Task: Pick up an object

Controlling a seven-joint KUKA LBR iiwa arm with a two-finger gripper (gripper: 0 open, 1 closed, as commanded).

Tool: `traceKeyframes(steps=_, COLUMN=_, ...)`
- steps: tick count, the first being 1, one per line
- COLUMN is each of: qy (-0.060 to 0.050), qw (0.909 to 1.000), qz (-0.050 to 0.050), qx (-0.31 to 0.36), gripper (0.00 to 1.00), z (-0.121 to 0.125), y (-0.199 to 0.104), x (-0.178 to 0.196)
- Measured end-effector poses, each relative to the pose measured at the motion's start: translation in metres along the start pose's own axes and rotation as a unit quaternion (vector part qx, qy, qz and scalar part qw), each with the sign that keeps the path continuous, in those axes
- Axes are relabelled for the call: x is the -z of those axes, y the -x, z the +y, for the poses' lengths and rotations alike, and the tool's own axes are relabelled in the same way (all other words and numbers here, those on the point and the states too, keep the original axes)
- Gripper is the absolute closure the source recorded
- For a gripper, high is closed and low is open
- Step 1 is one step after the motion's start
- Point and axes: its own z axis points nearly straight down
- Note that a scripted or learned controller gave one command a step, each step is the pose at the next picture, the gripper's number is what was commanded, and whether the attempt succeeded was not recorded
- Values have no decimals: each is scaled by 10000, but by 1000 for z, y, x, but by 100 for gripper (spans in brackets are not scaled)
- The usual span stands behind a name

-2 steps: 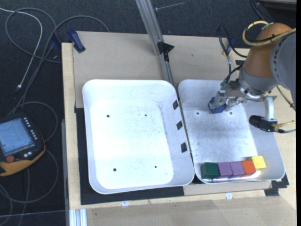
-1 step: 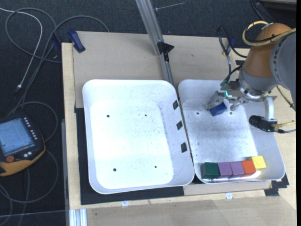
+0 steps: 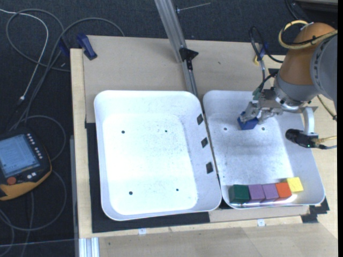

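Note:
A small blue block (image 3: 246, 123) lies in the upper part of the right bin (image 3: 252, 159). My gripper (image 3: 258, 114) is low over that bin, right against the block's upper right side and covering part of it. Whether the block sits inside the gripper is hidden by the gripper body. Along the right bin's front edge stands a row of blocks: green (image 3: 239, 193), two purple (image 3: 257, 191), orange (image 3: 283, 189) and yellow (image 3: 295, 184).
The left bin (image 3: 110, 143) sits beside the right one, with a raised rim between them. A slanted metal post (image 3: 171, 25) rises behind the bins. The arm's orange band (image 3: 300, 58) hangs over the right bin's far right corner.

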Motion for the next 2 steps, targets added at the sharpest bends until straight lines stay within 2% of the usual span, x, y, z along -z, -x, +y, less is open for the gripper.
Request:
traceKeyframes(steps=1, qy=26, qw=10000, qz=13, qx=31, gripper=100, z=0, y=-121, x=82)
traceKeyframes(steps=2, qy=-32, qw=10000, qz=16, qx=21, gripper=100, z=-21, y=-182, x=78)
